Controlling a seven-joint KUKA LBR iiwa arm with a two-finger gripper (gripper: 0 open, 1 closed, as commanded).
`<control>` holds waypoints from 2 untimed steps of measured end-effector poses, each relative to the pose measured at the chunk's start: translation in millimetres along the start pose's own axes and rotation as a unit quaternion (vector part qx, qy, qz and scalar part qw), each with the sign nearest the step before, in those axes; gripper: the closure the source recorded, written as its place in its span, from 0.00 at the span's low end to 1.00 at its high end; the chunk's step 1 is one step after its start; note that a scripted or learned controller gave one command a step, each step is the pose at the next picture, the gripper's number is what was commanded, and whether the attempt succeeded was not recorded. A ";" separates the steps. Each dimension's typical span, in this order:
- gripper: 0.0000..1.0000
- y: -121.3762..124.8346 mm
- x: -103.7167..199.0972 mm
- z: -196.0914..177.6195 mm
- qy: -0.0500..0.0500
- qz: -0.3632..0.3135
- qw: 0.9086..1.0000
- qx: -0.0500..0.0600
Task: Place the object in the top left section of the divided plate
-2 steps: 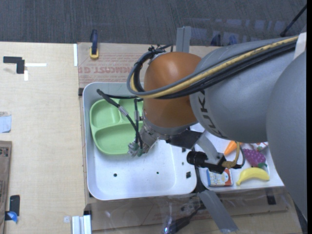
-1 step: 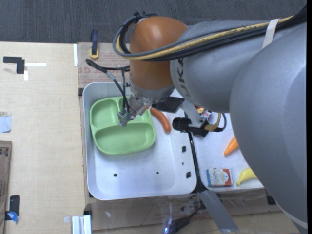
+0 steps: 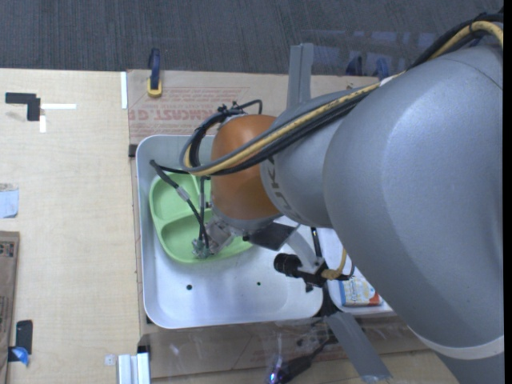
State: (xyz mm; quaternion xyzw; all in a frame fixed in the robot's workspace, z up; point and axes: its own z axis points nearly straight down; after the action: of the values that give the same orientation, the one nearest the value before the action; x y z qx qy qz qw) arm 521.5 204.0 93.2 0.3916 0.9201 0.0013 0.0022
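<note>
Pincer [image 3: 203, 245] low over the green divided plate [image 3: 170, 218]; its opening can't be told.

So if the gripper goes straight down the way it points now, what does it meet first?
Most likely the green plate: the gripper hangs over its lower part, near a divider ridge. Height above the plate is unclear from this slanted view.

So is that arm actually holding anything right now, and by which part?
Cannot be told: the gripper sits low over the green divided plate in the white bin, and no object is visible at its tip.
</note>
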 end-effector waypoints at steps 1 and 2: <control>1.00 1.6 -80.8 -72.6 0.000 0.057 0.998 0.003; 1.00 -37.8 -22.7 -14.0 -0.003 0.008 1.000 -0.005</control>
State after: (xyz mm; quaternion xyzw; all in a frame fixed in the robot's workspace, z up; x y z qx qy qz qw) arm 509.9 161.5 107.2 0.3989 0.9170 0.0045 0.0071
